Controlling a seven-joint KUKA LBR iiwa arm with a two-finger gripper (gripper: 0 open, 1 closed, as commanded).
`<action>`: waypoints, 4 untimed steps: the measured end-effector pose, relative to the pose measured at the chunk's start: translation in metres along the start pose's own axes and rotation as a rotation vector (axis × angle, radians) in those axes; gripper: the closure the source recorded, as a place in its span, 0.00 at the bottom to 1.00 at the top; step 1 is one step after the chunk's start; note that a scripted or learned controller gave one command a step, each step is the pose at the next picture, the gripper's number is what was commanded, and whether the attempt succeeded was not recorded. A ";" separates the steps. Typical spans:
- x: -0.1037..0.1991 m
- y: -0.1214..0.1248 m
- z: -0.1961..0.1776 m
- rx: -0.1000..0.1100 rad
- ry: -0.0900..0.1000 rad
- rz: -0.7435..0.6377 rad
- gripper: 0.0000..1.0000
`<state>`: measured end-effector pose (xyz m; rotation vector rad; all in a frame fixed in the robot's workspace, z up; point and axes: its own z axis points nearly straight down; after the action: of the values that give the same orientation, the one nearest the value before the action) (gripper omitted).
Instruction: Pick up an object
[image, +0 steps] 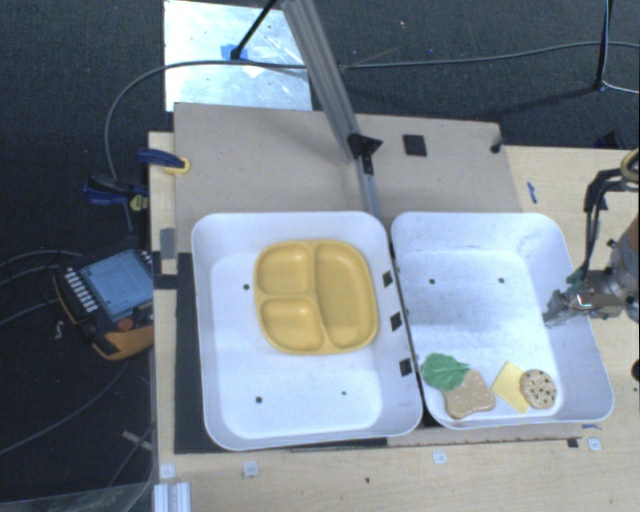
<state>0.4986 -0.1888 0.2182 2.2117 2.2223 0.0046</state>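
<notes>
**Robot Claw Waited by the Right Bin**

The gripper (562, 308) was at the 3 o'clock edge of the right bin (480, 235). It sat over the bin's rim, low and off to the side. I cannot tell if the pincer was apart or together, because it was small and blurry there. Nothing could be seen between its tips. The grey arm (612, 250) came in from 3 o'clock.

The things to pick up were all in the right bin, bunched along its 6 o'clock side. There was a green leaf (444, 371), like toy lettuce. Just beside it, at its 5 o'clock, lay a brown slice of toast (469, 396), and the leaf touched the toast. At 3 o'clock from the toast was a yellow cheese wedge (510, 385). A round cookie (538, 388) with dark dots lay touching the cheese, at its 3 o'clock. All four were well apart from the gripper, at about its 7 o'clock.

The left bin (225, 300) held a yellow plate (315, 297) with three parts. The plate sat toward the bin's 12 o'clock side and lay flat.

The two bins sat side by side, touching in the middle. They rested on a brown board (260, 150). A blue and orange box (108, 300) with wires lay on the dark floor at 9 o'clock.
</notes>
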 end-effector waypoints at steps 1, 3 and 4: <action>-0.010 0.004 -0.058 -0.001 -0.001 0.000 1.00; 0.099 0.012 -0.061 0.004 0.003 -0.005 1.00; 0.153 0.017 -0.042 0.005 0.003 -0.004 1.00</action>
<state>0.5145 -0.0358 0.2601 2.2109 2.2315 0.0025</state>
